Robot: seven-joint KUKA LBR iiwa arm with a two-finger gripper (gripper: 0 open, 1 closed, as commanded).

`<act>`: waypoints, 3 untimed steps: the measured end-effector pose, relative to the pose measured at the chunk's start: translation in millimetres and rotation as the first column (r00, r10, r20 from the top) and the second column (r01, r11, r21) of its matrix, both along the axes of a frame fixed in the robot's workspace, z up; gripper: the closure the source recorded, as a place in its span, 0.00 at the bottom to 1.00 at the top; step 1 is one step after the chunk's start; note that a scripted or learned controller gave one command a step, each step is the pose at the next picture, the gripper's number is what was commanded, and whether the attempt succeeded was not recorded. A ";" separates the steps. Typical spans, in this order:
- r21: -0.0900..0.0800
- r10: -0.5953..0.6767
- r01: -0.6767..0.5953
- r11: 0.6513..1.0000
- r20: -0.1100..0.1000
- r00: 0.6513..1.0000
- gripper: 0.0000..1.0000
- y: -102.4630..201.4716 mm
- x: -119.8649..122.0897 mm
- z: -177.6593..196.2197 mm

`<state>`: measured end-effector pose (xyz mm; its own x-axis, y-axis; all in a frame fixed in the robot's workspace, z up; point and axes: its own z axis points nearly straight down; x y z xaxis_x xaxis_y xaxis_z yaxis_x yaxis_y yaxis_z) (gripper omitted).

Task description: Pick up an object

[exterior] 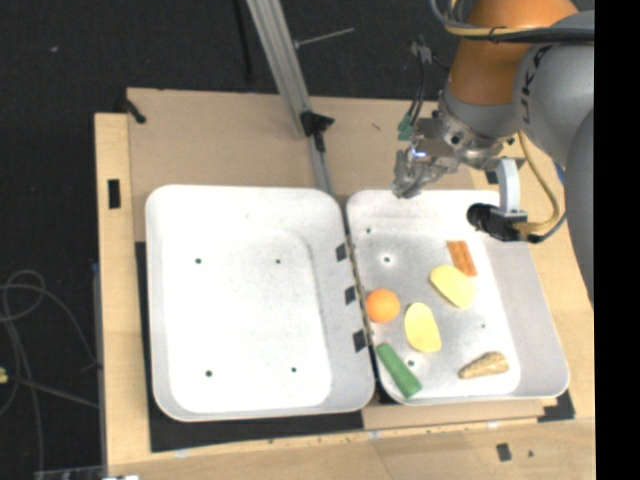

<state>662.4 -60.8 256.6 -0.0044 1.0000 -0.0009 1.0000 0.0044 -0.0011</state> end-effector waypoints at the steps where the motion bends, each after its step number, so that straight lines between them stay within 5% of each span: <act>1: 0.001 0.000 0.000 1.000 0.000 1.000 1.00 42.3 -11.7 -7.1; 3: 0.002 0.003 -0.003 1.000 0.000 1.000 1.00 144.2 -54.4 -20.4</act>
